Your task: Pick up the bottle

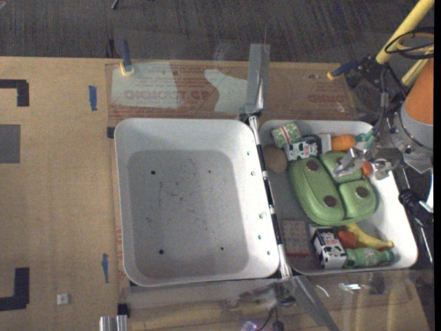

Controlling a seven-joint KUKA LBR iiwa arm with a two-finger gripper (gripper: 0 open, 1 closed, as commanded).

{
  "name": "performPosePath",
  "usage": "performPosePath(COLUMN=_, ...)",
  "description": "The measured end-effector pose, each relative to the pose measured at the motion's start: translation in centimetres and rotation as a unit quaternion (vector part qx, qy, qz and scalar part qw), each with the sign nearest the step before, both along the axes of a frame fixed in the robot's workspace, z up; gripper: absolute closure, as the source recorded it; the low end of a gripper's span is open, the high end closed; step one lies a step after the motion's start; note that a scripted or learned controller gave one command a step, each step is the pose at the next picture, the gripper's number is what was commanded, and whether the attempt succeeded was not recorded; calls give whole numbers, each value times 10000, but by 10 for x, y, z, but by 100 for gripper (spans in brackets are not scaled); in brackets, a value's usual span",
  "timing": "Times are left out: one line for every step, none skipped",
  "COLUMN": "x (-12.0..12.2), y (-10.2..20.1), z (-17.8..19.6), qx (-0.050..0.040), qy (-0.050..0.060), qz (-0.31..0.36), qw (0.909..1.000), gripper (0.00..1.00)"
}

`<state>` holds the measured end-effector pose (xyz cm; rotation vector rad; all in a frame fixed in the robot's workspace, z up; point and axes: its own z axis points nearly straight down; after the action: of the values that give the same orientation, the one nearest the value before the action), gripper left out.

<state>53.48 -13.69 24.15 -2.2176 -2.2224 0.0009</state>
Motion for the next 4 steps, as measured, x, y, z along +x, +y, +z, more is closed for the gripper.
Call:
performPosePath(x=29, y=-8, z=-127, qx=-27, qy=-112, qz=99, qw=9999, gripper=0)
performPosePath(x=8, y=-20, z=-137, qx=-27, qy=-261, qz=67, qw=9996, gripper=0)
performPosePath(x=11, y=-45, z=-139, qx=-13, qy=-222, qz=-1067, qw=9940, gripper=0)
performPosePath(x=-15, y=-15, z=-139, qx=-60, qy=-249, qz=-1926, qw=9809, gripper=0)
